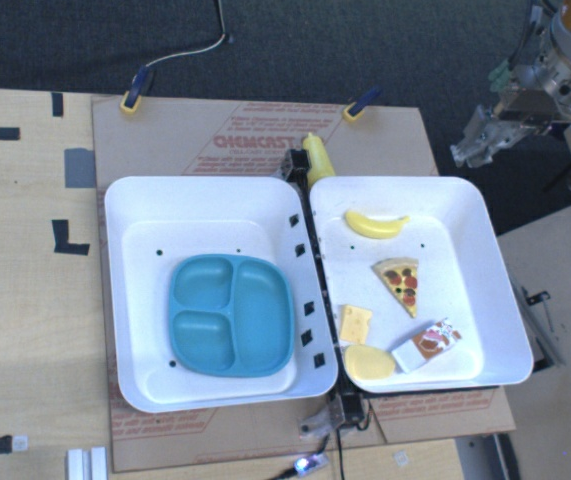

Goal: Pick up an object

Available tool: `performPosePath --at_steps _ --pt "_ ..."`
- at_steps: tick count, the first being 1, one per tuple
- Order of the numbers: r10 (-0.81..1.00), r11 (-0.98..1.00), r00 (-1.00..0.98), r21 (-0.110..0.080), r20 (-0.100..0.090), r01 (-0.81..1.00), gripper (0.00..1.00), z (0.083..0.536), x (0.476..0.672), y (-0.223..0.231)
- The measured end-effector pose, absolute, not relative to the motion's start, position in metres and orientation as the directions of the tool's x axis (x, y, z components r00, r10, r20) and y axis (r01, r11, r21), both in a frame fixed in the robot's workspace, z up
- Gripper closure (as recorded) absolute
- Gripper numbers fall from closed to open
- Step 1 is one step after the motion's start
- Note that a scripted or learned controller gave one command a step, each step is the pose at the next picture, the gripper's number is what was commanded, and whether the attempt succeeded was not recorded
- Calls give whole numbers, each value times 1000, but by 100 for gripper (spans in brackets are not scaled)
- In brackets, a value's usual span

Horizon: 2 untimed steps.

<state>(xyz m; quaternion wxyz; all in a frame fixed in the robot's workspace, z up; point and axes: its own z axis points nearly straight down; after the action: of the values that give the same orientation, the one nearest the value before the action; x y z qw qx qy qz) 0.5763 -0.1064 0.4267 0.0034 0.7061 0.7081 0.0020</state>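
Note:
The right bin holds a yellow banana near its far side and a pizza slice in the middle. A cheese wedge, a round yellow piece and a small red and white carton lie along its near side. My gripper hangs above the bench beyond the right bin's far right corner, well clear of every item. Nothing shows between its grey fingers.
The left bin bears a blue divided plate. A yellow clamp sits at the far end of the seam between the bins. Cardboard lies under both bins, with two more clamps at its far edge.

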Motion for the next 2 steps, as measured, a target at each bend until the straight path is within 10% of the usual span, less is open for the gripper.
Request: performPosePath --at_steps 1,2 --pt "1000 4 -4 14 -4 1000 100 542 619 -102" --pt "1000 -4 4 -10 3 1000 100 461 487 -114"
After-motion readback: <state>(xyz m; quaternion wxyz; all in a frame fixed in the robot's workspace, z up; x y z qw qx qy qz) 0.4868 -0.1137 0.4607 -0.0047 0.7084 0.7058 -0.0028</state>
